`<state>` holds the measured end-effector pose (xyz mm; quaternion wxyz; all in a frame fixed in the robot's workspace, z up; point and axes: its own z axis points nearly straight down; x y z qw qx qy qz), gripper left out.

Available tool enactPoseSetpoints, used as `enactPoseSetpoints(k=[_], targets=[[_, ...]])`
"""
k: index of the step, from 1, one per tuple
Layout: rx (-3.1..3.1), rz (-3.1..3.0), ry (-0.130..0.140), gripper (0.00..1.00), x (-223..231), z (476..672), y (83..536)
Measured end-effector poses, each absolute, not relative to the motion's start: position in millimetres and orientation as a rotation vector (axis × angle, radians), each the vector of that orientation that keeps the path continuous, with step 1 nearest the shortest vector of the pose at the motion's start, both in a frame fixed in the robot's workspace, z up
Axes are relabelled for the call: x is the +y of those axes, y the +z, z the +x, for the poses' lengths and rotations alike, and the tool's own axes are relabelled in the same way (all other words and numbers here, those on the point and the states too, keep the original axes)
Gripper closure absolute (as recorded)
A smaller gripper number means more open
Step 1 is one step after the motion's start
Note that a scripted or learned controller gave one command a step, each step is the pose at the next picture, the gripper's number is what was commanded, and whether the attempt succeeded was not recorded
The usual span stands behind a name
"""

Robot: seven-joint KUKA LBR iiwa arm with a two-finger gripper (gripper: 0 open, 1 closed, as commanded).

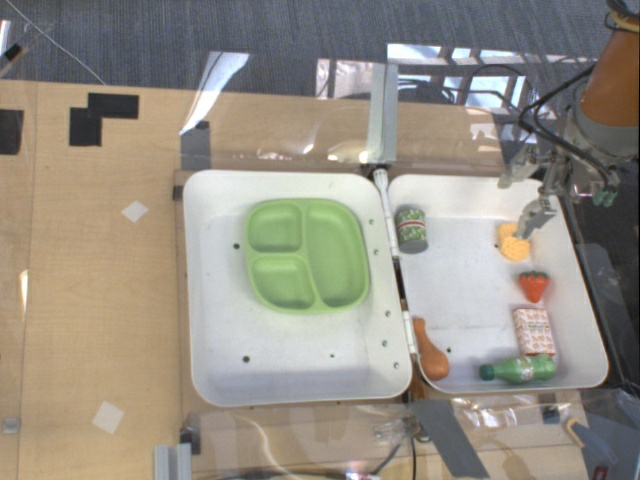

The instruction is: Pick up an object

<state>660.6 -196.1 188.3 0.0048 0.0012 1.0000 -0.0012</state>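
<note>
The jaws hang just above the yellow object (514,245), and from this slanted view it cannot be told whether they are spread or pressed together; nothing is visibly pinched between them. The gripper (533,220) comes down from the grey arm (610,98), at the far right corner of the right bin (470,313).

Taking the yellow object as the landmark: it lies on the bin floor near the right wall, apparently flat and rounded, though it is too small to name with confidence. Nearer the camera from it sits a strawberry (535,286), then a red-and-white box (533,330), then a green bottle (518,370) lying on its side. Well to its left, against the dividing wall, stands a small can (411,227); an orange, drumstick-shaped piece (430,353) lies at the bin's near left corner. The left bin (215,348) holds a green divided plate (304,254).

The step in hand looks like the descent onto the yellow object. To do it well, the fingertips should straddle the object's middle before closing, go low enough to catch its thin edge, and keep clear of the right wall and the strawberry beside it.
</note>
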Motion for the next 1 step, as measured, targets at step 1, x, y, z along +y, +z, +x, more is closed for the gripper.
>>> enactPoseSetpoints(k=[1], targets=[[3.085, 0.519, 0.0, 0.0, -162.1, 634.8, 98.9]])
